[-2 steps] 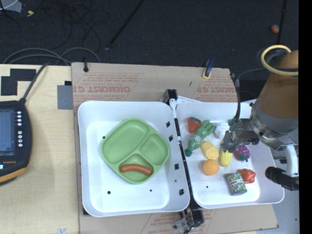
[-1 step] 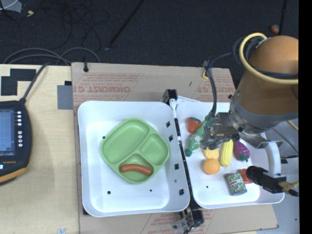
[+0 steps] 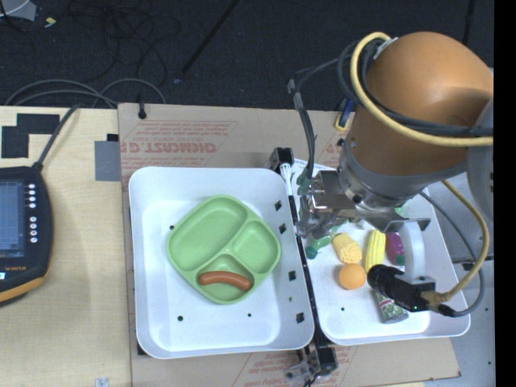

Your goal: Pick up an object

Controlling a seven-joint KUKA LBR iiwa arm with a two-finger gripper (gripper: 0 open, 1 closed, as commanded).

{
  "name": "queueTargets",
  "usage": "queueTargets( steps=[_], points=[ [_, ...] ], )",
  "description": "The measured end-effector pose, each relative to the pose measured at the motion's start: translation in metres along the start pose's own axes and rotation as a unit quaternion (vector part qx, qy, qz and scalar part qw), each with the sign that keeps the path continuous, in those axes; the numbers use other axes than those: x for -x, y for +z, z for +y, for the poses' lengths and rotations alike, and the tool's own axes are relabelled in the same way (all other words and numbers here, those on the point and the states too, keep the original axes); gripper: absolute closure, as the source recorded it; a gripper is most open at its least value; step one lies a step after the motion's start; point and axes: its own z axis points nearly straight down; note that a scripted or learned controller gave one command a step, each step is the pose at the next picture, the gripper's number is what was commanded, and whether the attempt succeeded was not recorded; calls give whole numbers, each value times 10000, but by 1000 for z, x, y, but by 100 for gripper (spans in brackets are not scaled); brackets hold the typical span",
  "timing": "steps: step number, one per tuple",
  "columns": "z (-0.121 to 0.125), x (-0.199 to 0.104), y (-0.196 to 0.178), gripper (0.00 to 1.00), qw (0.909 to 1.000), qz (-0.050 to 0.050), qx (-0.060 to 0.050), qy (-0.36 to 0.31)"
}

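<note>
The right bin (image 3: 355,329) holds several small things: a short yellow corn piece (image 3: 347,248), an orange ball (image 3: 351,276), a longer yellow corn cob (image 3: 375,249), a purple piece (image 3: 396,247) and a small green item (image 3: 319,244). A dark patterned packet (image 3: 393,310) lies near that bin's front. My gripper (image 3: 311,214) hangs low over the right bin's left edge, just left of the corn piece and above the green item. The bulky orange and grey wrist hides the back of the bin.
The left bin (image 3: 153,313) carries a green divided plate (image 3: 222,244) with a brown sausage (image 3: 226,279) in its front compartment. A black pendant with a screen (image 3: 20,228) lies on the bench at far left. Clips line the ridge between the bins.
</note>
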Motion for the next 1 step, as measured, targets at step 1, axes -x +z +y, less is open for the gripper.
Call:
queueTargets(
  steps=[1],
  points=[
    [7, -23, 43, 100, 10000, -18, -44, 34]
  ],
)
